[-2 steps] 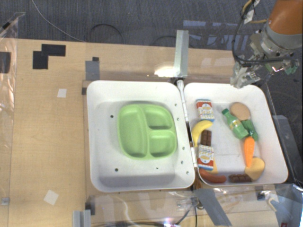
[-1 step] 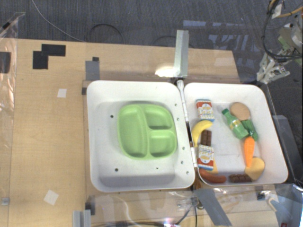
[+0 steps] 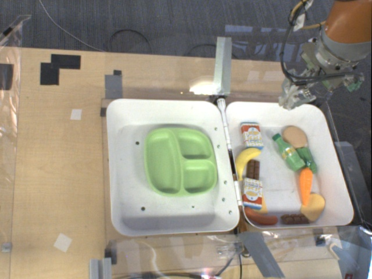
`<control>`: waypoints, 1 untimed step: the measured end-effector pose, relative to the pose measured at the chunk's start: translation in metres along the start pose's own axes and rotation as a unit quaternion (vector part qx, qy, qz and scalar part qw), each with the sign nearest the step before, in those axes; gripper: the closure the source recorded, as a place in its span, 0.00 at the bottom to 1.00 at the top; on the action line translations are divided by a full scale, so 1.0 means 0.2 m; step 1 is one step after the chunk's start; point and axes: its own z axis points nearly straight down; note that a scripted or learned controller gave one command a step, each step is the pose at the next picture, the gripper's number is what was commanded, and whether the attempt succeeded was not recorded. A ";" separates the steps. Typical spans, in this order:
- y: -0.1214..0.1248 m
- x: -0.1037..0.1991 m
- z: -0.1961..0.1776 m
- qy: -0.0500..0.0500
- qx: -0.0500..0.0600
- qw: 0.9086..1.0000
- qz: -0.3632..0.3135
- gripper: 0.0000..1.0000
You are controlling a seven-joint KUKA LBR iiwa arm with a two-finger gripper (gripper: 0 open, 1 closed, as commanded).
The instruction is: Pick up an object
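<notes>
gripper (image 3: 296, 95), whose finger state cannot be told, is held over the right bin's (image 3: 331, 127) 12 o'clock rim; descent should be centred over the bottle (image 3: 289, 151) toward 6 o'clock.

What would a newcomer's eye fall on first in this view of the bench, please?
Most likely the bright green divided tray, lying alone in the left bin. Next comes the crowded right bin, where toy foods cluster: a banana, a carrot and a green bottle. The arm's tool hangs at that bin's far right corner, gripping nothing visible.
</notes>
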 end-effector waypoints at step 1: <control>-0.32 0.22 -0.26 -0.001 0.004 0.996 -0.086 1.00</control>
